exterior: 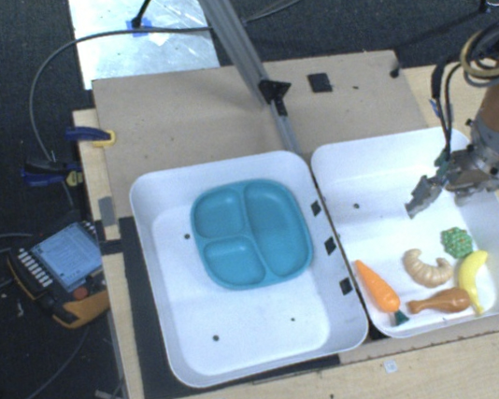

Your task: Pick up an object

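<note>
toy food sits nearest, crowded into the lower corner of the right bin point(350, 177): a chicken drumstick point(440, 303) along the front wall, a banana point(472, 278) standing just beside it, and a carrot point(377, 287) lying slantwise by the left wall. just behind them come a curled tan shrimp point(427, 266) and a small green broccoli point(456, 241), close to the banana's top. all look like light, stiff plastic, probably a bit slick, so none should crush or sag. the carrot seems the easiest take: it lies apart from the others, and closing across its thick orange middle should hold. left of this, the left bin point(178, 281) bears a blue divided plate point(251, 232). farther back, the gripper point(424, 196) hovers over bare floor of the right bin, above the broccoli, holding nothing; whether its fingers are apart or together i cannot tell.
</note>
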{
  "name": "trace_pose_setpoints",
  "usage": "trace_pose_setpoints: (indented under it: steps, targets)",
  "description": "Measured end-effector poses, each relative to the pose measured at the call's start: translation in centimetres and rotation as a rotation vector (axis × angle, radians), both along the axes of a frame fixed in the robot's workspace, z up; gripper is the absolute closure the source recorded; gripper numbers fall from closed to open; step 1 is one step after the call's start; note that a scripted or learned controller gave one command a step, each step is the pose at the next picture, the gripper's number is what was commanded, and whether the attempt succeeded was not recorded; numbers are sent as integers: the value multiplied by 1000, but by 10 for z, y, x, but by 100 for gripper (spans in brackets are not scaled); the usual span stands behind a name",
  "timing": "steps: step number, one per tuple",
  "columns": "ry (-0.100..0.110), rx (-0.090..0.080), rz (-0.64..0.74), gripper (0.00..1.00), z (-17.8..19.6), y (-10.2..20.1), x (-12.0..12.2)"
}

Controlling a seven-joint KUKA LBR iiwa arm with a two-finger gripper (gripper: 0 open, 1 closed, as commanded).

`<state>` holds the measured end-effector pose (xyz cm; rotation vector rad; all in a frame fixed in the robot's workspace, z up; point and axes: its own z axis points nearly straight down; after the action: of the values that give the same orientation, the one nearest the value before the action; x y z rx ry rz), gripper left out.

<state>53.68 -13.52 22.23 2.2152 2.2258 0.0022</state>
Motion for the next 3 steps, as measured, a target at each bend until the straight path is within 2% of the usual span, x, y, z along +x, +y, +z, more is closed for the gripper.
trace_pose_setpoints:
  steps: [1,2,3]
  targets:
    - [4,0,-4,0,-42,-2,-2]
    - [6,1,-4,0,-102,3,-9]
    - [-2,0,-4,0,-136,2,-6]
